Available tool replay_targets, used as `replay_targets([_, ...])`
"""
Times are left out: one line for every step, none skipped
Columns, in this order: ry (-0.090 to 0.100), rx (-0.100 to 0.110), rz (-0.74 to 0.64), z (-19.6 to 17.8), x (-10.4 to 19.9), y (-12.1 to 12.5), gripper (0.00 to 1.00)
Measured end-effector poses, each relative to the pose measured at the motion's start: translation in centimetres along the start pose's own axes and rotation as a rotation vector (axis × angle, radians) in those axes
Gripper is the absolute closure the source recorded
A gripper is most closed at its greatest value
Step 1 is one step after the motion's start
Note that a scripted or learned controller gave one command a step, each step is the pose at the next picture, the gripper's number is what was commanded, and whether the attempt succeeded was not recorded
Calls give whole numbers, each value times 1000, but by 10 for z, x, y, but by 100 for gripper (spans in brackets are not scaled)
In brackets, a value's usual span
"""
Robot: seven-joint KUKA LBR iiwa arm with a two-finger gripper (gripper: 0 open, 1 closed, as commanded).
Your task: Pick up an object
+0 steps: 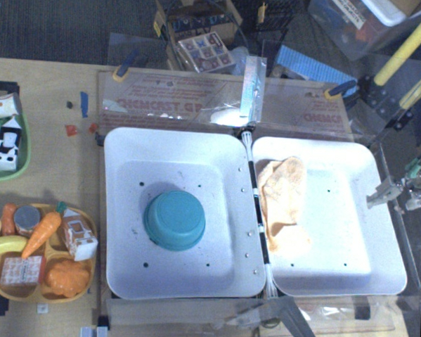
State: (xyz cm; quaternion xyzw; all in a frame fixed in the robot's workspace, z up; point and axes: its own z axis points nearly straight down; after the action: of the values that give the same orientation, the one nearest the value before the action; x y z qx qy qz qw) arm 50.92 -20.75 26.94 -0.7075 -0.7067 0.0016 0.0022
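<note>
The pincer [395,196] hovers at the right bin's [345,277] outer edge; whether it's wide or narrow I cannot tell. The crumpled cloth [283,200] lies to its left: descend centred over a raised fold.

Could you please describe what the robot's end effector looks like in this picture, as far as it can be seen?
Little of it can be made out. At the right edge of the camera view, over the right-hand bin's rim, the end effector appears as a small light grey metallic piece with thin, angular parts and a pale teal tinge. It is blurred, so cables or markings cannot be told.
</note>
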Motion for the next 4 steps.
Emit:
replay_targets([0, 2, -86, 116, 98, 53, 0])
replay_targets([-3, -11, -158, 173, 110, 51, 0])
replay_targets([-4, -17, -213, 178, 103, 94, 0])
replay_targets([-4, -14, -39, 179, 87, 153, 0])
